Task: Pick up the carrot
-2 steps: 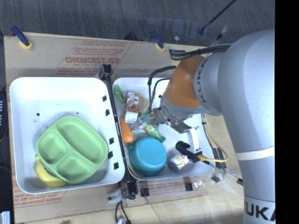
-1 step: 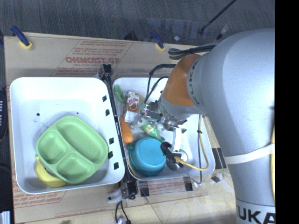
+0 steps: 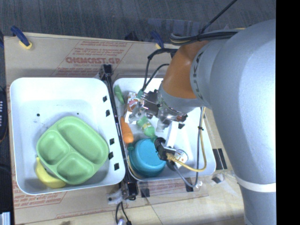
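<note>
Arm [image 3: 243, 102] reached across right bin [image 3: 199, 172]
Gripper [image 3: 140, 109] lowered beside carrot [image 3: 126, 131]; jaw state cannot be told, fingers obscured

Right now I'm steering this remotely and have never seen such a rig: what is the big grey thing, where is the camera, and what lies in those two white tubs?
The big grey shape with the orange band is a robot arm, reaching in from the right. One fixed camera looks down on the bench at a slant. Its gripper hangs over the right bin; I cannot tell whether it holds anything. That bin contains the orange carrot along its left wall, a blue bowl and some green pieces. The left bin contains a green divided plate resting partly on a yellow object.
</note>
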You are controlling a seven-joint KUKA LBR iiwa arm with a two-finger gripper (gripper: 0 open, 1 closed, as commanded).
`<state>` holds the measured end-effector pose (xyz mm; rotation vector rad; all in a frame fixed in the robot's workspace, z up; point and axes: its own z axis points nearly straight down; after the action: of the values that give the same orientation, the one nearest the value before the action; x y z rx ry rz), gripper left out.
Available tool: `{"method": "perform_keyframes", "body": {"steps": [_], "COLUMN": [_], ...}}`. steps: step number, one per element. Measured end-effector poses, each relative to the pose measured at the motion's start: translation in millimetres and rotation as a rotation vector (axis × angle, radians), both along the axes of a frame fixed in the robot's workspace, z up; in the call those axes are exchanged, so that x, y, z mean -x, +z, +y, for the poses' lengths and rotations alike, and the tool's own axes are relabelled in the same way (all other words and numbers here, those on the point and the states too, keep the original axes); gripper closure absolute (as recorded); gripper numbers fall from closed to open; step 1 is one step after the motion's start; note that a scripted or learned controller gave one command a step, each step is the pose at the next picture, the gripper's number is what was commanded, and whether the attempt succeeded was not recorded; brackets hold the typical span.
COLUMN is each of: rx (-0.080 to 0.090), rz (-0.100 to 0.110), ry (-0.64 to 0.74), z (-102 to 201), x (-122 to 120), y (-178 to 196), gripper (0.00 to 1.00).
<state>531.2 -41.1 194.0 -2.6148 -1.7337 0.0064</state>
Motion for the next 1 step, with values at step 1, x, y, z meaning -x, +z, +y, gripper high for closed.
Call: {"method": "perform_keyframes", "body": {"steps": [1], "rx": [0.001], "rz": [0.008], "ry": [0.034], "z": [24.5], "x": [38.5], "y": [-3.8], "gripper": [0.00]}}
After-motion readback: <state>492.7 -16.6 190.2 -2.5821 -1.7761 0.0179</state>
